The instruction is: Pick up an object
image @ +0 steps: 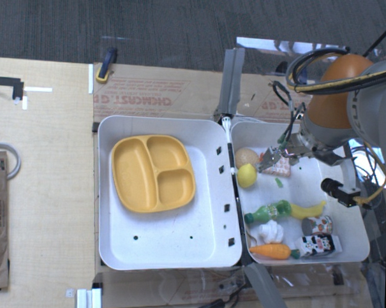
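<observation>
A robotics lab: white bins [106, 178] on a taped wooden bench [47, 131], loose cables [325, 57], grey carpet [154, 21].

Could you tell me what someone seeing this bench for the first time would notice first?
Probably the yellow divided plate, lying alone in the left bin. Next, the grey arm's orange band at upper right, with its gripper lowered into the right bin near a lemon. Below them lies a bright cluster: a green bottle, a banana and a carrot.
</observation>
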`<state>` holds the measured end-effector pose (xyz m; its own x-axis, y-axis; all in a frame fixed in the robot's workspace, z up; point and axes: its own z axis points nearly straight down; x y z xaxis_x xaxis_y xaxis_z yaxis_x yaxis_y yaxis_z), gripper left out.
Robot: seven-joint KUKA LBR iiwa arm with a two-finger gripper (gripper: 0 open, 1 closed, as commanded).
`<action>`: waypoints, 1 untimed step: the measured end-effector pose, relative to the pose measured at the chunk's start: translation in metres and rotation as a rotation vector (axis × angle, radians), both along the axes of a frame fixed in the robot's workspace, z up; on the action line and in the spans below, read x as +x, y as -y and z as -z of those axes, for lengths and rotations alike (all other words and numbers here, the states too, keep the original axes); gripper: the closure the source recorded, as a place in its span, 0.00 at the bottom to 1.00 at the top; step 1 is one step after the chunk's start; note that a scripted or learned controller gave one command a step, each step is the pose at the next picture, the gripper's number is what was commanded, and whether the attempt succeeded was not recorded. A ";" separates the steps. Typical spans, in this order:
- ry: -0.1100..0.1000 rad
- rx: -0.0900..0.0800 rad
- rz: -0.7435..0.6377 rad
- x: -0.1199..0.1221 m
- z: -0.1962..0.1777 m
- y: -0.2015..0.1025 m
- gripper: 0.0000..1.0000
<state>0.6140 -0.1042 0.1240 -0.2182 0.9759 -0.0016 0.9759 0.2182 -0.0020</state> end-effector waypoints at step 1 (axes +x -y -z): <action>0.003 -0.001 -0.003 0.045 -0.098 0.042 0.00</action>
